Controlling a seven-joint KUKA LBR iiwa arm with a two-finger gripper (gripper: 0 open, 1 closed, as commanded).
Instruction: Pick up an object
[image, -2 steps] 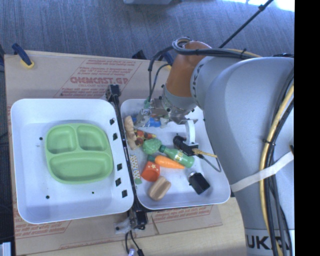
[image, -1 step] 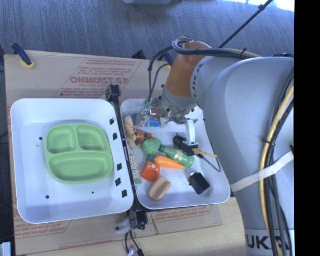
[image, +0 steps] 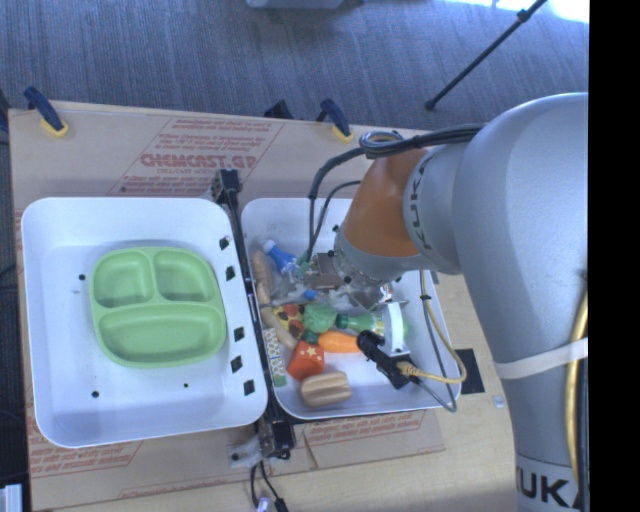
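The right bin (image: 425, 392) holds a heap of toy food. A tan bun (image: 325, 388) lies near its front, with a red piece (image: 306, 361) and an orange carrot (image: 339, 343) just behind it. Further back are a green piece (image: 321, 318), a blue item (image: 283, 259) and a tan stick (image: 262, 272) by the left wall. My gripper (image: 320, 284) reaches down from the right into the middle of this heap, over the green piece. The wrist and its orange band (image: 385, 210) hide its tips, and nothing can be seen held.
The left bin (image: 50, 400) carries a green divided plate (image: 158, 305). A black connector with a yellow cable (image: 385, 362) hangs over the right bin's front. Blue clamps (image: 47, 110) (image: 335, 116) grip the cardboard at the back. The arm's grey body (image: 520, 250) covers the right side.
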